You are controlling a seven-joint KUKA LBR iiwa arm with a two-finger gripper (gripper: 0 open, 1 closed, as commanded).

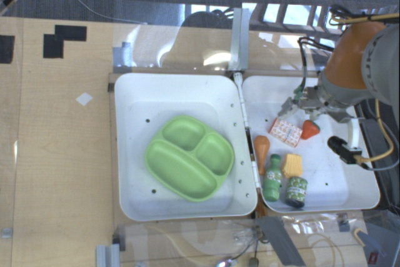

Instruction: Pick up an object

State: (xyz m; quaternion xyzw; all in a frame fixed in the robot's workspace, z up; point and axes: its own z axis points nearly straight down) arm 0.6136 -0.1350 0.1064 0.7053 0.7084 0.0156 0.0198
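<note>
Camera view: gripper [302,110] hovers over the right bin [325,196], fingers spread, holding nothing. Red toy [310,129] lies just below it, patterned box [285,132] below-left. Bottle [272,178] and can [296,191] lie farther down.

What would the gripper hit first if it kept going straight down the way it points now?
Most likely the red-and-white patterned packet or the small red-orange toy: the gripper hangs just above both in the right bin. Depth is unclear from this slanted view, so it could instead meet the bin floor between them.
</note>
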